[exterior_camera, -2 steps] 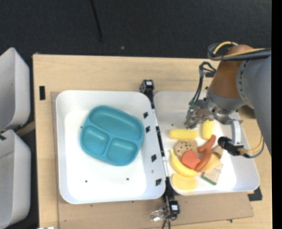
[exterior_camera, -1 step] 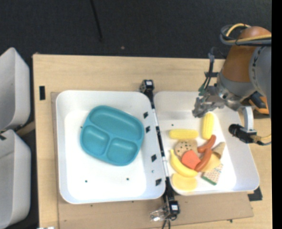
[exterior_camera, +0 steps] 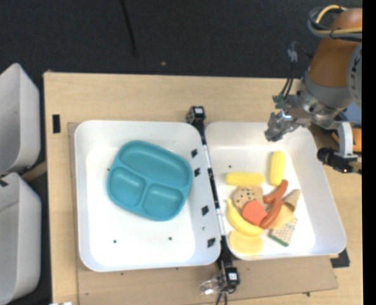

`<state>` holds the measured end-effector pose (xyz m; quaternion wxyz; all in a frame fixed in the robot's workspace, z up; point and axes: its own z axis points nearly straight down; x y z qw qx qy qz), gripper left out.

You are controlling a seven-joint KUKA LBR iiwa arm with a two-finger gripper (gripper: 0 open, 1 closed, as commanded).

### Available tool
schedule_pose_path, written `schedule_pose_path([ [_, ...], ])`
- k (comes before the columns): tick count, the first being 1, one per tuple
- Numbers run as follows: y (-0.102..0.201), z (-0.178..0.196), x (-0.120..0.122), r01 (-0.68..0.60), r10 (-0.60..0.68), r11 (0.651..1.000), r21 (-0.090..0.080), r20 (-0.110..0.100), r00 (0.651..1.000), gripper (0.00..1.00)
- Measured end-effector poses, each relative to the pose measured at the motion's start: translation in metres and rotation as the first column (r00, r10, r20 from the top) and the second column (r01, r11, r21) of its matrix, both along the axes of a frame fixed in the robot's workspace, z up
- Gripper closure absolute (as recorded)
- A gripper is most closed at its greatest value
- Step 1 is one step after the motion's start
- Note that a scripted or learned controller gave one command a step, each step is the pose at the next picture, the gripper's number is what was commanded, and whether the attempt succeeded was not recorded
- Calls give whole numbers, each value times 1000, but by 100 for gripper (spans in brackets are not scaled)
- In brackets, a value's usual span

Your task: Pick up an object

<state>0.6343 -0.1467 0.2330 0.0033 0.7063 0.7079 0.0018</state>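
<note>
The right bin holds a heap of toy food: a yellow corn cob, a yellow block, a round cookie, a red sausage, a banana, an orange-red piece and a sandwich wedge. My gripper hangs over the far edge of this bin, just above and behind the corn cob. Nothing shows between its fingers. The arm's orange band rises at the upper right.
The left bin holds a teal divided plate. A black-clipped divider runs between the bins. White blocks stand off the bench at the far left. Bare bin floor lies at the right bin's far and right sides.
</note>
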Motion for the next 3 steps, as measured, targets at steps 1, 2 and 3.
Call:
schedule_pose_path([
  [1,-1,8,1,-2,2,1000,1,-5,1000,100],
  [2,46,7,-3,-3,3,1000,2,-8,1000,100],
  [3,95,15,12,-4,4,1000,3,-5,1000,100],
])
